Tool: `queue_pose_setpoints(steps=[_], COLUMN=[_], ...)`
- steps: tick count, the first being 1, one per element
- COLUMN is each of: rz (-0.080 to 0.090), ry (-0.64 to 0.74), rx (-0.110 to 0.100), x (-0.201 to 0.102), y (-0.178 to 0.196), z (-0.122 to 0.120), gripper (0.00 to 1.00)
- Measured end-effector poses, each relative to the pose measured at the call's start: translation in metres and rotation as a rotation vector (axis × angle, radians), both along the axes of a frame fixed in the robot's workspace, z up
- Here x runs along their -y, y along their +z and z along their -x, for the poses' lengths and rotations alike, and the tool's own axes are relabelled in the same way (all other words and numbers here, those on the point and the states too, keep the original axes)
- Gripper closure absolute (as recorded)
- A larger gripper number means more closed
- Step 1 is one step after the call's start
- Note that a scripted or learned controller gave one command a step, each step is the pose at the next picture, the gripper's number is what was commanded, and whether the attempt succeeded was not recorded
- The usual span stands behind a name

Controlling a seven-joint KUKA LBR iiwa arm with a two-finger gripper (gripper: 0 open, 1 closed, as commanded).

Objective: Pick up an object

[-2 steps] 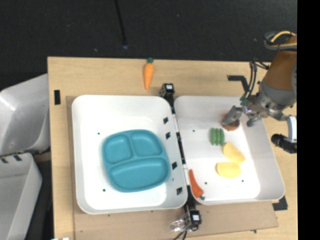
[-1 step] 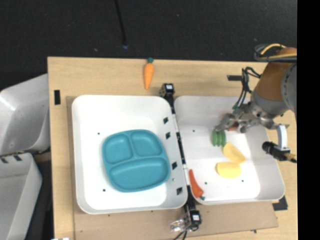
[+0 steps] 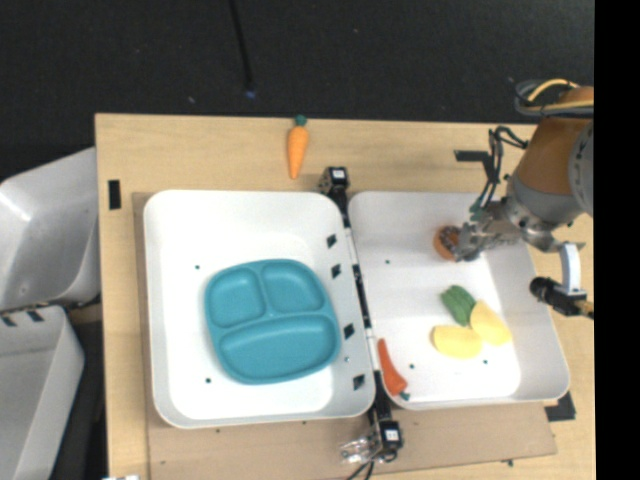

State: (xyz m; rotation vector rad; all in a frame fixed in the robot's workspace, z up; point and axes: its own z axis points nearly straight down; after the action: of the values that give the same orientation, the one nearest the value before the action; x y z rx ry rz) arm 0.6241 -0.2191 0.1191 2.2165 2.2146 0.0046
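Wooden surface [image 3: 125,368], carrying two white bins side by side. Left bin [image 3: 170,268]: one teal divided plate [image 3: 270,320]. Right bin [image 3: 520,368]: two yellow toy pieces [image 3: 470,333] touching, green piece [image 3: 458,303] just beside them, orange-red piece [image 3: 392,370] at the near left wall, small brown-red object [image 3: 446,241] toward the far side. Toy carrot [image 3: 297,148] on the surface beyond the bins. Jaws [image 3: 468,240] low over the right bin, right beside the brown-red object; their spread cannot be told.

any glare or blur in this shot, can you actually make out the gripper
Camera view: even light, soft overall; the left bin wall is nearly blown out; the gripper is a small dark smear by a brownish object, too blurred to read.
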Motion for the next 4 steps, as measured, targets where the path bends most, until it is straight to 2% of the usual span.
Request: queue_pose_setpoints(steps=[1, 2, 3, 4], rz=[-0.003, -0.002, -0.003, -0.003], ry=[-0.003, 0.003, 0.004, 0.006], rx=[-0.004, -0.002, -0.004, -0.007], x=[0.001, -0.001, 0.000, -0.043], y=[0.048, 0.093, 0.112, 0.108], z=[0.008, 0.006, 0.006, 0.017], gripper=[1.00, 1.00, 1.00, 1.00])
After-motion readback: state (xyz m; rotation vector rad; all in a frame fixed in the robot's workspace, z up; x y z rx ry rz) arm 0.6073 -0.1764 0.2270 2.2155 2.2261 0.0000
